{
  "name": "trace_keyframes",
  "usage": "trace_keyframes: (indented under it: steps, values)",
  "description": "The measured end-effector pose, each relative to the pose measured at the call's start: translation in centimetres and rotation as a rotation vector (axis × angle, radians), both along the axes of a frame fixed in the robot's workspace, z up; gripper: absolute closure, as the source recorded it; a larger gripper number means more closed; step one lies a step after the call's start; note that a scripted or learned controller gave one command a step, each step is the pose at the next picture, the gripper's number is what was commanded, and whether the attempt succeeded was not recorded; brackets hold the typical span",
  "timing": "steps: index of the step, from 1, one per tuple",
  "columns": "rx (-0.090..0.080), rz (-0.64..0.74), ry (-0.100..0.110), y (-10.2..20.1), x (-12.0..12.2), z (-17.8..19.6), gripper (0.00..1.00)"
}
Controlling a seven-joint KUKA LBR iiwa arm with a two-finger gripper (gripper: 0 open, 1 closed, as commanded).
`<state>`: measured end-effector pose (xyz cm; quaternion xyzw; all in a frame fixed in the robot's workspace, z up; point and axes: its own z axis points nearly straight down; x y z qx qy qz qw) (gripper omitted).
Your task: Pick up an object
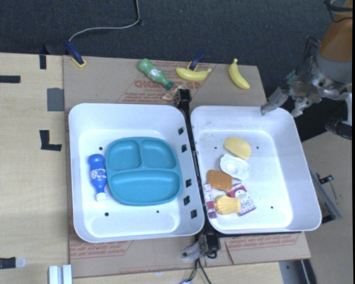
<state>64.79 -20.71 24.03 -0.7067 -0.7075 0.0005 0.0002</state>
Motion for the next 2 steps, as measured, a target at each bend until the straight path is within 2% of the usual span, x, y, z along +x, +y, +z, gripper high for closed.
trace_keyframes:
  steps: [1, 2]
  values:
    - [0.002, 0.000, 0.003, 5.5, -1.9, -10.4, 0.00]
    - [-0.002, 0.000, -0.003, 7.4, 0.6, -15.4, 0.00]
